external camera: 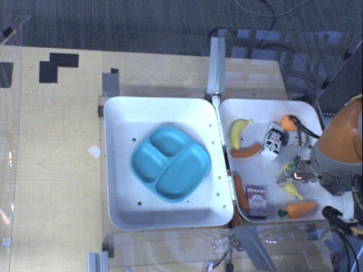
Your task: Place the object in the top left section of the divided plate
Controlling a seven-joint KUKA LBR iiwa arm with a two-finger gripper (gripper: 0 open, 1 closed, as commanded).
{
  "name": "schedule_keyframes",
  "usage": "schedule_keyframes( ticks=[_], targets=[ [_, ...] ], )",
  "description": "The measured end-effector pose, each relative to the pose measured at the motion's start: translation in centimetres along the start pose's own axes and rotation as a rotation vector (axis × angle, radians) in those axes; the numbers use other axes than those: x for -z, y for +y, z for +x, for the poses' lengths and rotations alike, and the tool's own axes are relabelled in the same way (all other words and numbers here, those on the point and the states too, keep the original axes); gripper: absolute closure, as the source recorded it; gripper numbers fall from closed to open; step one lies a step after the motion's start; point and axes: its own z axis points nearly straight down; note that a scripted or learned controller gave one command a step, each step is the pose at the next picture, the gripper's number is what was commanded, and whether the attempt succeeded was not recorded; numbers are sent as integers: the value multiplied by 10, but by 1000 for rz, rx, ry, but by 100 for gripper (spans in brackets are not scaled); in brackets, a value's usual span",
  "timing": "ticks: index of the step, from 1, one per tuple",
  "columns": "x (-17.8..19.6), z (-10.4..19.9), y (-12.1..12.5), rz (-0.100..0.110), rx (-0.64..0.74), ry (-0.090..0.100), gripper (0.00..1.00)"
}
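Blue divided plate (171, 163) sits rotated diagonally.

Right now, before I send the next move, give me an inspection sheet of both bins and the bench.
Surface: wooden bench, two white bins side by side.
Job's things: blue divided plate in the left bin.
Clutter: right bin holds a banana, sausage, small carton, carrot, card box.
Pincer: pincer low over the right bin; grip unclear.
Cables: black cable behind the bench.
Surroundings: black tape marks far left.
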Motion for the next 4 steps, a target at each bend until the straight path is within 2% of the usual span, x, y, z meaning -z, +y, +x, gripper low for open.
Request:
schedule_keyframes(
  ticks=[1, 2, 3, 4],
  targets=[
    [42, 27, 0, 7, 27, 2, 100],
    [42, 27, 0, 7, 27, 2, 0],
    [2, 48, 5, -7, 245, -3, 0],
    [6, 79, 10, 6, 325, 3, 0]
  ],
)
